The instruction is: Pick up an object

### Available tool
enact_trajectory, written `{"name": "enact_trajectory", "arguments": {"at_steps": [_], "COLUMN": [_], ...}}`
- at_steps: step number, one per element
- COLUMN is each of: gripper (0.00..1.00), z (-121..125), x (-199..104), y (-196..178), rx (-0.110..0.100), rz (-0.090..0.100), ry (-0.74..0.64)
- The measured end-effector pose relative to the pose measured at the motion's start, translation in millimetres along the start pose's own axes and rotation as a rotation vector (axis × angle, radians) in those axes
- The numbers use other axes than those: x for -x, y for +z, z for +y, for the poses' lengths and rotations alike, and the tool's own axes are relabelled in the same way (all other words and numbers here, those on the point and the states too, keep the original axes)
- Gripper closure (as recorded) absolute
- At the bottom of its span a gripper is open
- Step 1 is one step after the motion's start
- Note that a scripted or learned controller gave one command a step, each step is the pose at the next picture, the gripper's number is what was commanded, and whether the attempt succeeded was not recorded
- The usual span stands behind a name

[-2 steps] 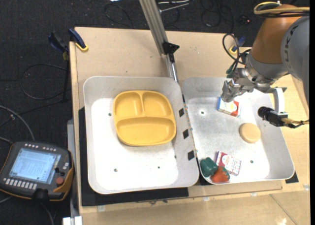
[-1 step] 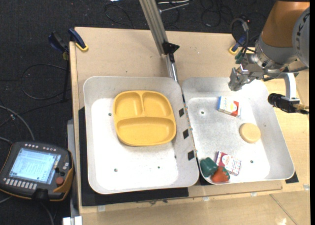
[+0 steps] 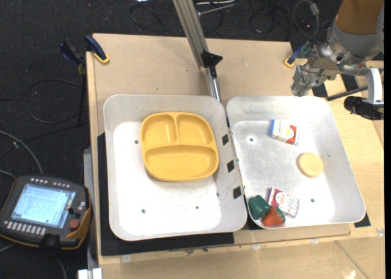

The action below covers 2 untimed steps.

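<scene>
Find the gripper (image 3: 303,81) at the far right corner of the right bin (image 3: 263,165), poised over the bench just outside the rim and clear of everything inside; cannot tell from here whether the claw stands wide or narrow, and nothing to be seen in it. Choose among the loose pieces in that bin: a small carton (image 3: 284,131) near the back, a round yellow disc (image 3: 310,165) just beyond it toward the right wall, and at the front edge a second carton (image 3: 286,202) crowded against a green and red piece (image 3: 267,209). Favour the small carton, probably: nearest the claw, apart from its neighbours, with straight sides to close on. Line up across its narrow faces, come down square over the middle, and close only once low enough. Leave the front cluster alone, since touching pieces likely jam or slip. Ignore the yellow divided plate (image 3: 179,146) in the left bin (image 3: 122,168).
</scene>
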State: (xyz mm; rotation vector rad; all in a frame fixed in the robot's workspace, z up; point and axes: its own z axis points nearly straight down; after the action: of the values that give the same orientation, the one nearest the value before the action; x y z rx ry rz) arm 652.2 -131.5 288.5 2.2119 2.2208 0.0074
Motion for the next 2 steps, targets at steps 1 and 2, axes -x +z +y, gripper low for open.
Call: {"name": "enact_trajectory", "arguments": {"at_steps": [1,2], "gripper": [1.00,1.00], "z": [-6.7,-11.1], "x": [-55.8,-101.0], "y": [19.2,20.4], "rx": [-0.010,-0.010], "rz": [0.003,0.002], "ry": [-0.003,-0.002]}}
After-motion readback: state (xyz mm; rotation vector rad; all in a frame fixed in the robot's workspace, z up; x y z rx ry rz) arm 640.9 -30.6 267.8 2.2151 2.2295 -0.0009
